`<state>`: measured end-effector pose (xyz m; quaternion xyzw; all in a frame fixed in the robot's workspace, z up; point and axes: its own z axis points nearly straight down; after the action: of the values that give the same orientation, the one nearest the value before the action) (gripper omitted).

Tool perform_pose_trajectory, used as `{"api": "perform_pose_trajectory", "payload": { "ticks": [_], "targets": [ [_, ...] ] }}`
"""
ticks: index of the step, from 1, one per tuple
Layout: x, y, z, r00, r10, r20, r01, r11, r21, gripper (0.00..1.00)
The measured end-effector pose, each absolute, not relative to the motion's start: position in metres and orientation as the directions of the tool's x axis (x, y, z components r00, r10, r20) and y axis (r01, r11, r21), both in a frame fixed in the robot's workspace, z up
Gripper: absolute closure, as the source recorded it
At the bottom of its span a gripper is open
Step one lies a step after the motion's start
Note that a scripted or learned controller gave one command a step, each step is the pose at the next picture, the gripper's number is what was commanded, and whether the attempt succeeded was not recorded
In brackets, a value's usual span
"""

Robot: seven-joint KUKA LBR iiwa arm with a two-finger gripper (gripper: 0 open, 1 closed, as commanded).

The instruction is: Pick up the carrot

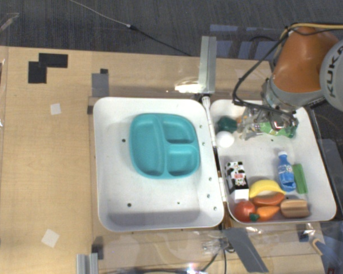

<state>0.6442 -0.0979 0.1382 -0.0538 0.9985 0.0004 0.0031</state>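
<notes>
While the carrot point(268, 212) lies untouched at the right bin's point(323, 170) near edge, the gripper point(263, 124) hovers well apart at the far end, its grip state impossible to tell.

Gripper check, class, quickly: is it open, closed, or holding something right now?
Gripper: cannot be told. It hangs over the far end of the right bin, away from the carrot at the near end.
</notes>
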Motion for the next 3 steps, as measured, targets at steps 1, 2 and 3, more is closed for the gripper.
{"api": "perform_pose_trajectory", "payload": {
  "ticks": [1, 2, 3],
  "targets": [
    [0.664, -0.095, 0.116, -0.979, -0.201, -0.02, -0.201, 0.98, -0.009, 1.0],
    [0.673, -0.09, 0.091, -0.994, -0.106, -0.018, -0.106, 0.994, -0.002, 1.0],
    [0.673, -0.129, 0.259, -0.991, -0.13, -0.028, -0.13, 0.991, -0.009, 1.0]
  ]
}}
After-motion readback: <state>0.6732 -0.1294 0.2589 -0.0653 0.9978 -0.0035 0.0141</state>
